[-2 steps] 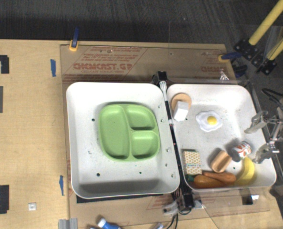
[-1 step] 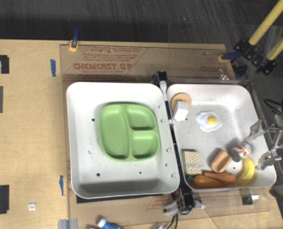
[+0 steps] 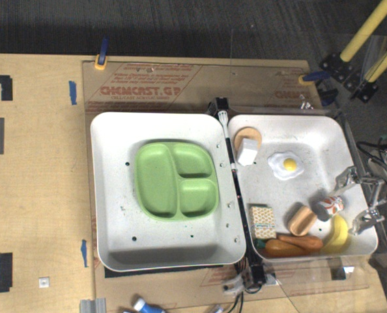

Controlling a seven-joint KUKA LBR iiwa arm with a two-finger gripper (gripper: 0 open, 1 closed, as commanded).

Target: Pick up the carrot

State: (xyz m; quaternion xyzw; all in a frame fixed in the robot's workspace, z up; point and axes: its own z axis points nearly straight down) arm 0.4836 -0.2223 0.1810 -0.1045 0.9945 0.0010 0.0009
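from the camera above, two white bins side by side on the bench. in the left bin [image 3: 109, 194], a green sectioned plate [image 3: 177, 179] lying flat near the middle. in the right bin [image 3: 311, 132], the carrot [image 3: 291, 245] lying along the near wall, just beside a waffle piece [image 3: 263, 220] and touching a bun-like toy [image 3: 302, 219] above it. next to these, a yellow banana [image 3: 337, 233] by the near right corner and a small grey and red item [image 3: 329, 206]. farther back, a fried egg [image 3: 286, 165], and a round tan piece [image 3: 247, 136] with a white block [image 3: 247, 154]. at the right rim, the gripper [image 3: 363, 197], well apart from the carrot; jaws impossible to tell, wide or narrow.
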